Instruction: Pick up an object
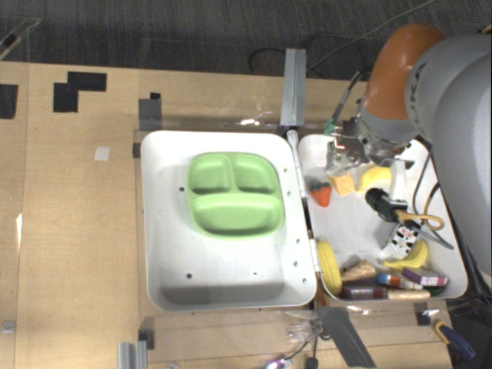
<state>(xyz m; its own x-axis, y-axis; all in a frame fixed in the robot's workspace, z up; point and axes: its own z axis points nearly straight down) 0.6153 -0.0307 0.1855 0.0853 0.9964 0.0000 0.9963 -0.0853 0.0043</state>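
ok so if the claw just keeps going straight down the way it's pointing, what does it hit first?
Probably the orange block, which lies right below the claw on the right bin floor. Depth is hard to judge; the red piece sits just beside it.

We look down on a light wooden bench top with a few black rectangular marks near its far left corner. Beyond its far edge we see dark grey ribbed carpet flooring, crossed by a thin black cable. An upright grey metal post stands at the far side. The light is even and soft.
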